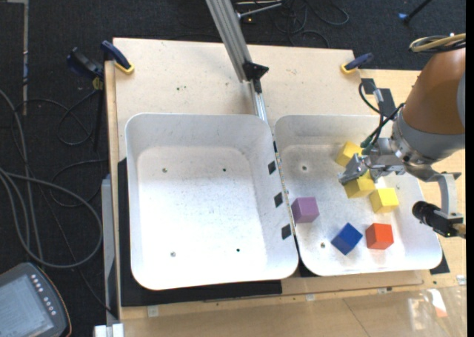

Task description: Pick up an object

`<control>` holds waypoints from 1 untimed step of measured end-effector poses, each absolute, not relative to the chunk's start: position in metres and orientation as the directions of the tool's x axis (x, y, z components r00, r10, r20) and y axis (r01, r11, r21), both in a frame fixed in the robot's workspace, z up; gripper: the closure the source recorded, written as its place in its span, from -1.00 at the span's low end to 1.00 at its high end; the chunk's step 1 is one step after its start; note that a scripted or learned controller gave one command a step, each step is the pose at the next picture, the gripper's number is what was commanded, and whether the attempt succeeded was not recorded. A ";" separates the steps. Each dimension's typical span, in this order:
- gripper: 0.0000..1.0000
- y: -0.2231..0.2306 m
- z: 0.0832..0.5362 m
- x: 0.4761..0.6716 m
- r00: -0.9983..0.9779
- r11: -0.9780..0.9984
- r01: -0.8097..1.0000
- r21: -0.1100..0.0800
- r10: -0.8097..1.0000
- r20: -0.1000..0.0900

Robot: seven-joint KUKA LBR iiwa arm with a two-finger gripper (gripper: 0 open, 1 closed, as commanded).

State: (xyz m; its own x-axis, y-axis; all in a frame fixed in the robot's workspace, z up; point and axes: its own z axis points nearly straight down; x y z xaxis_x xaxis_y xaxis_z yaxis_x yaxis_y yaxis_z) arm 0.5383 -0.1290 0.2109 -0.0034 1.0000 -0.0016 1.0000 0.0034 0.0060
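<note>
Camera view from my end: gripper [361,171] is sitting over a yellow block [358,185] in the right bin [426,258], can't tell whether it's gripping.

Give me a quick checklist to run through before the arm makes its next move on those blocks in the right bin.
1. Pincer over the right bin: ok.
2. Target near it, yellow block just below: ok.
3. Block held between the fingers: cannot tell.
4. Neighbours crowd the target, second yellow block touching or nearly: not ok.
5. Purple block, blue block, red block apart from the pincer: ok.
</note>
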 end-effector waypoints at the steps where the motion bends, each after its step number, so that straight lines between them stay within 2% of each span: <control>1: 1.00 -0.082 0.212 0.542 -0.008 0.008 1.000 0.001 1.000 0.001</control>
State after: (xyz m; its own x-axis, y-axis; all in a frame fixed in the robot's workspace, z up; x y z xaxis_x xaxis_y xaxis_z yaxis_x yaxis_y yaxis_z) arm 0.5425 -0.0821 0.2117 -0.0079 1.0000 0.0014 1.0000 0.0079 0.0012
